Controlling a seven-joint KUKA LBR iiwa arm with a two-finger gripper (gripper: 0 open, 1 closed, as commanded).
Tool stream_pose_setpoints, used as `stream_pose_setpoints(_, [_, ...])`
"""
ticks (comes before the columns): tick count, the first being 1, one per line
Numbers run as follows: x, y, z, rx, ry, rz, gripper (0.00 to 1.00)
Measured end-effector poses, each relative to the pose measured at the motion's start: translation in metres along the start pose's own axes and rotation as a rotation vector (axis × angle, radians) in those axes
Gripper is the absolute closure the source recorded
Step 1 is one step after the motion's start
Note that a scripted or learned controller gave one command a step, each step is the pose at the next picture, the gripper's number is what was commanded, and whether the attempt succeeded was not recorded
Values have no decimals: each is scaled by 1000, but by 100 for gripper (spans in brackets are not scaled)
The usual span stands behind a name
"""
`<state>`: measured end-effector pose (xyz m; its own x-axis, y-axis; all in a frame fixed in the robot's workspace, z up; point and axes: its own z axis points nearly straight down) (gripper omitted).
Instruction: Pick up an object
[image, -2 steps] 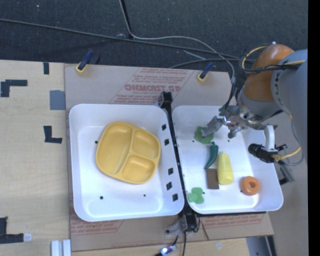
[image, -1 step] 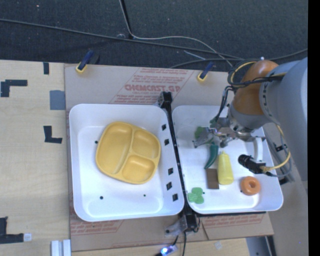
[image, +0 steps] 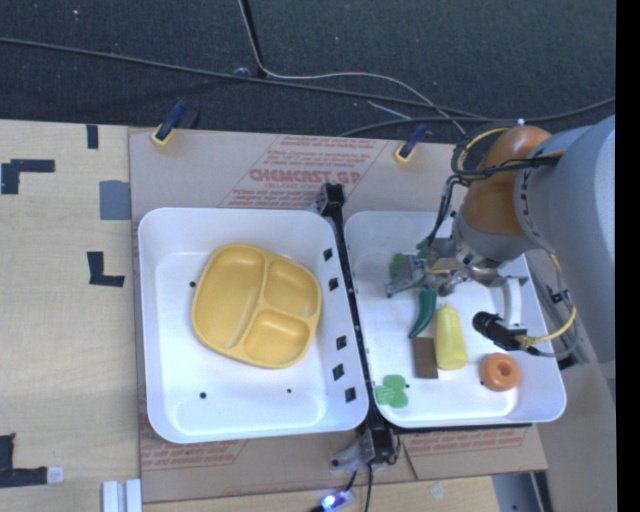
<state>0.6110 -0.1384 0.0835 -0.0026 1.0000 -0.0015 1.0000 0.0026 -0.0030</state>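
Gripper (image: 432, 272), low in the right bin (image: 545, 405): whether its jaws are parted or closed cannot be told, nor whether anything sits between them. Directly beneath lies one curved dark green piece (image: 426, 310), its upper end at or under the gripper. Further contents of this bin, one of each: a smooth yellow elongated piece (image: 450, 338) just beside the green one; a flat brown rectangular block (image: 425, 357) touching the yellow piece's left side; an orange ring (image: 500, 372) near the bin's right wall; a pale green lumpy piece (image: 392, 391) at the near left corner. The left bin (image: 160, 400) holds one glossy yellow divided plate (image: 257, 303) with three compartments and rounded corners. The two bins, shallow, white and smooth, stand side by side on a brown board printed in red, which is fixed by two yellow clamps (image: 166, 130) at the far edge. The worktop (image: 50, 380) is pale wood-grain; dark carpet with cables lies beyond.
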Motion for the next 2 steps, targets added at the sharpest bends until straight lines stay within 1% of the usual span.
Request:
stream_pose_setpoints(1, [0, 0, -9, 0, -1, -1, 100])
stream_pose_setpoints(2, [-8, 4, -65, -3, 1, 1, 100])
